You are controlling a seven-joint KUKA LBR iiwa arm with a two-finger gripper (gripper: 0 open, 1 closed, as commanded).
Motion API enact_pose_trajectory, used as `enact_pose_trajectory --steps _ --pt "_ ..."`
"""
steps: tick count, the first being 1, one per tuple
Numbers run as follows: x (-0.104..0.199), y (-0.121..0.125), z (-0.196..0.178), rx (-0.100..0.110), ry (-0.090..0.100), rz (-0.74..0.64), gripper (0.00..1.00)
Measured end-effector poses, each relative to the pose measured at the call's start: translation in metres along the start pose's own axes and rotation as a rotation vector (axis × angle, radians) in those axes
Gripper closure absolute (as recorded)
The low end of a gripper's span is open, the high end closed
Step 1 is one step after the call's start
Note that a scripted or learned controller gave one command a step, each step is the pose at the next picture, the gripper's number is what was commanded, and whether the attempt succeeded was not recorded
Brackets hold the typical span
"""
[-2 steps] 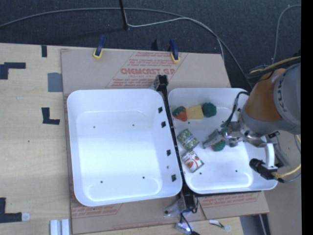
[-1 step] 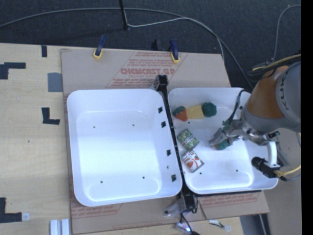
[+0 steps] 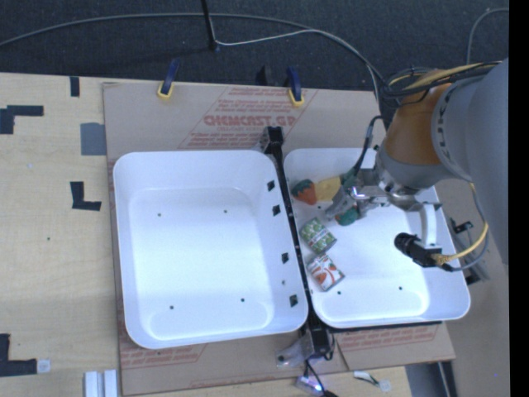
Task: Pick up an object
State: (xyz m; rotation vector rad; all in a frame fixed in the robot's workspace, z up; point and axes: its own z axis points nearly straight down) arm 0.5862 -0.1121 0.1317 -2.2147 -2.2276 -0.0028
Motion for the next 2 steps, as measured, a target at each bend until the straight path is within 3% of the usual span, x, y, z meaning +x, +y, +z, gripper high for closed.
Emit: enact_pose_trajectory --steps 1,2 --pt "0.087 0.049 -0.106 -0.005 0.0 -0.001 1.0" --pt "0.149 0.043 -0.049 0.007 -0.001 0.002 1.0"
